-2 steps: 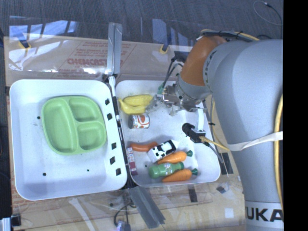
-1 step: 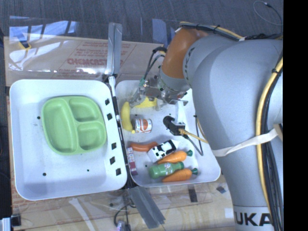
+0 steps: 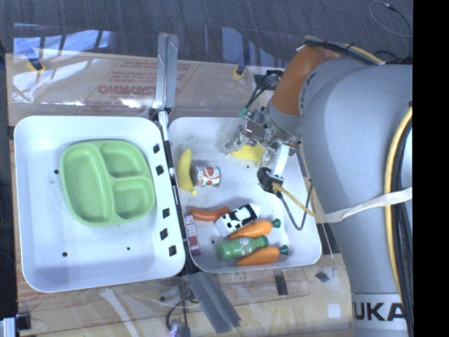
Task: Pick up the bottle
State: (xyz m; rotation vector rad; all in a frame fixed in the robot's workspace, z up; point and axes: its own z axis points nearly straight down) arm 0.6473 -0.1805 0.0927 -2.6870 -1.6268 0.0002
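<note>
The bottle [image 3: 242, 247] was green with a pale label, flanked by two orange carrots [image 3: 252, 229] with green tops. A light green divided plate [image 3: 107, 181] sat in the white left bin [image 3: 28, 258]. At nine o'clock in the right bin lay a yellow banana [image 3: 184, 170], beside a red-and-white can [image 3: 206, 176] and a black-and-white cow-patterned toy [image 3: 236, 218].

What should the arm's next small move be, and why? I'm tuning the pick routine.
Probably shift the gripper toward the near edge of the right bin: it hangs over the far side, while the green bottle lies between two carrots near the front.
</note>
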